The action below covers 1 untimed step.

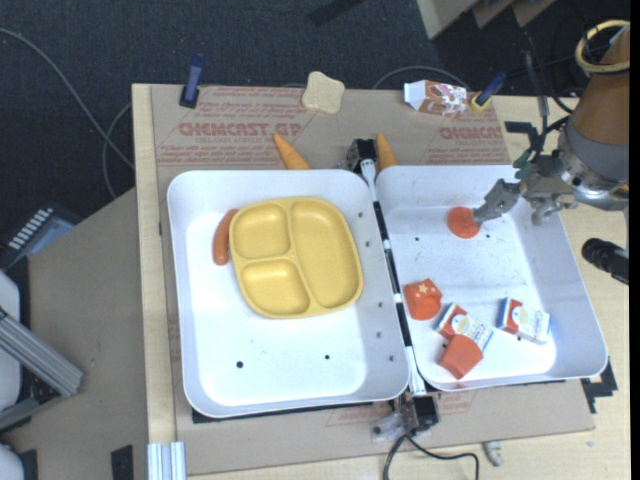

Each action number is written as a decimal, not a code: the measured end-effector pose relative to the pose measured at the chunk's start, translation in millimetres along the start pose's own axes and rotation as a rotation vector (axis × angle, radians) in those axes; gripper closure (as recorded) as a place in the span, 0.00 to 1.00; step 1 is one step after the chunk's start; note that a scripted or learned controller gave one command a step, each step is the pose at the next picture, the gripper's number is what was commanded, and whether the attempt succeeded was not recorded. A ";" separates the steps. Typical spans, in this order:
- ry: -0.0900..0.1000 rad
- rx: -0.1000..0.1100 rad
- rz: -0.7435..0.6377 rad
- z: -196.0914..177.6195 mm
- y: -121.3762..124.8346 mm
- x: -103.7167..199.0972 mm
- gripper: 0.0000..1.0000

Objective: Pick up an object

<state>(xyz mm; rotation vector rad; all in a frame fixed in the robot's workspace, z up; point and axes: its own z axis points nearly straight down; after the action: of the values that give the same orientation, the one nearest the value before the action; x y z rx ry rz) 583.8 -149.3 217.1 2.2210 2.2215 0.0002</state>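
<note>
In the right bin (560, 268) lie a flat orange-red round piece (463, 223), a red strawberry-like piece (423, 299), two small red-and-white cartons (461, 324) (525, 321) and a red cup on its side (458, 356). My gripper (518, 206) hangs over the bin's far right part, just right of the orange-red piece. Its fingers are spread open with nothing between them. The left fingertip (491, 208) points down toward that piece's right edge; whether it touches is unclear.
The left bin (280, 368) holds a yellow divided plate (295, 256) and a sausage (221, 238) beside it. Behind the bins on the board lie a bread slice (323, 91), two carrot pieces (290, 152) (386, 151), a carton (437, 96) and a blue clip (192, 80).
</note>
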 end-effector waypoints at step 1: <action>0.001 0.004 0.000 115.2 52.3 5.0 0.00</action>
<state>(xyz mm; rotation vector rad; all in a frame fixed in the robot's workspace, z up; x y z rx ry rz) 636.2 -144.2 101.9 2.2234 2.2248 -0.0030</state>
